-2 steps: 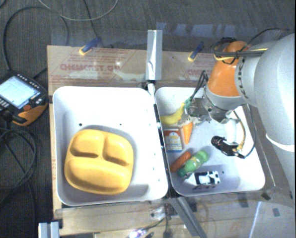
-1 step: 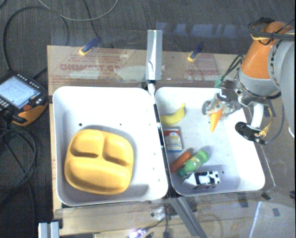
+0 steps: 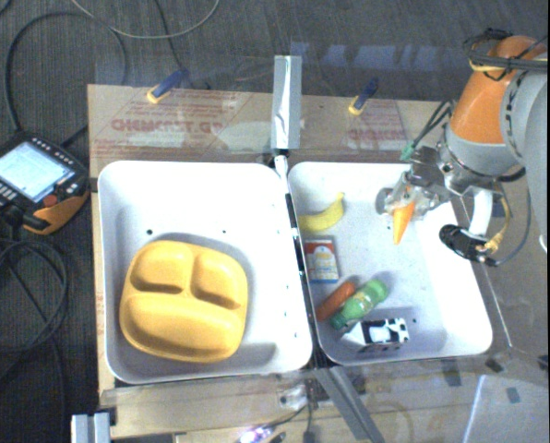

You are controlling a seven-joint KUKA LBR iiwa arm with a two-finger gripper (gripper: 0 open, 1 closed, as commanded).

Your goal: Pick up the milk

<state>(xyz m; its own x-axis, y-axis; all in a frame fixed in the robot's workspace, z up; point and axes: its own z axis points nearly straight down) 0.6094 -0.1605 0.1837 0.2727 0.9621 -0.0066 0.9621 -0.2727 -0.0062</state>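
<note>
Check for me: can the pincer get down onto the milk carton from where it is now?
Probably not yet: the pincer already has a carrot between its fingers. The milk carton itself lies uncovered, with the green bottle close beside it.

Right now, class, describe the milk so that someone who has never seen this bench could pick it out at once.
Find the right-hand white bin, the one the arm reaches over. At its near edge, just past the green bottle, lies the milk. It alone is a small white carton with black cow patches, lying on its side, while its neighbours are brightly coloured.
</note>
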